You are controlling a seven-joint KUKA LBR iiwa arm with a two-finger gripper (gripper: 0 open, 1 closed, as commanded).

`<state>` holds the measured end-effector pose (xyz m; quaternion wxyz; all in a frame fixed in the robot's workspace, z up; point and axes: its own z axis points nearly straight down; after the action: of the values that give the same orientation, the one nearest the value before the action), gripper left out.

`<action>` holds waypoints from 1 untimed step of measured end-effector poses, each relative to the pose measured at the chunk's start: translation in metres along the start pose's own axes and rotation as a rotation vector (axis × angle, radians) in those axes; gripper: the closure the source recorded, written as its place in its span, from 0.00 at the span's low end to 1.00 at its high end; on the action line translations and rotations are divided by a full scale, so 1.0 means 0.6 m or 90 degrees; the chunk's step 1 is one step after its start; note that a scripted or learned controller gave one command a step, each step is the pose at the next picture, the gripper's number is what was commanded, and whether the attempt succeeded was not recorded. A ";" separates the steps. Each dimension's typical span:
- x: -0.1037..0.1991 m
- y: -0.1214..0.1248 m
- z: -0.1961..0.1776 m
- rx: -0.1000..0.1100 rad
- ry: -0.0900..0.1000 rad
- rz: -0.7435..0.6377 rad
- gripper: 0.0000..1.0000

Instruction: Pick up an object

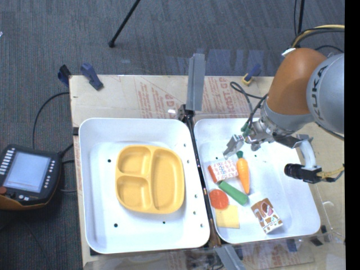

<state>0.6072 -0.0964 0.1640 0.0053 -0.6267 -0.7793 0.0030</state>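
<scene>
Hovering with fingers spread wide and holding nothing, the hand sits just above the carrot in the right bin, apparently lined up to grasp it.

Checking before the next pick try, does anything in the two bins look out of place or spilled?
Nothing stands out. The yellow plate lies flat in the left bin; the toy foods, including the carrot, lie loosely together in the right bin, none spilled over its rim.
</scene>
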 end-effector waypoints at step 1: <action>-0.043 -0.029 0.120 -0.010 -0.003 -0.019 0.00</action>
<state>0.5946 -0.1250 0.0923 -0.0014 -0.6150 -0.7885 -0.0019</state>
